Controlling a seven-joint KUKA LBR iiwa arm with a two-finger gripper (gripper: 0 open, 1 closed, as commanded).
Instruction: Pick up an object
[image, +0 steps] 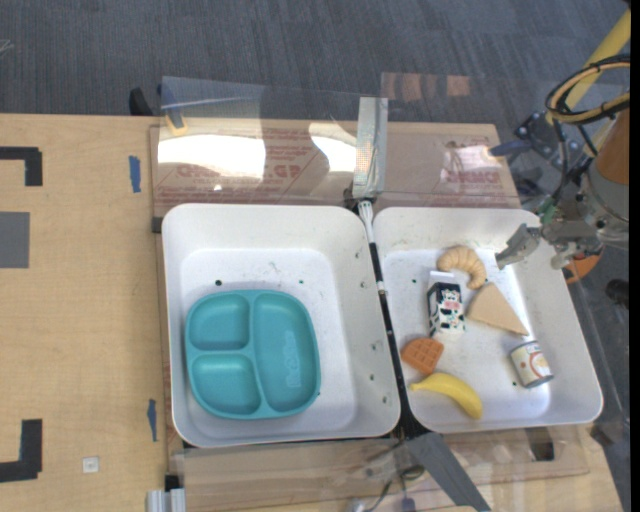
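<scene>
The gripper (522, 245) is seen at the frame's right, above the right bin (575, 330), near a croissant (463, 262); finger state cannot be told.

1. Views: a single camera view, fixed above the bench (70, 300).
2. Angle: looks down at a slant; the far edge of the bench lies toward the top of the frame, with grey carpet (300, 40) beyond it.
3. Range: moderate; both white bins fit whole, with bench surface showing to the left and in front.
4. Framing: left bin (340, 240) sits near the centre, right bin (570, 340) toward the right side.
5. Arm side: the arm (600, 190) enters from the right edge, at the upper part of the frame.
6. Shared coverage: not applicable, as one view covers the whole scene.
</scene>
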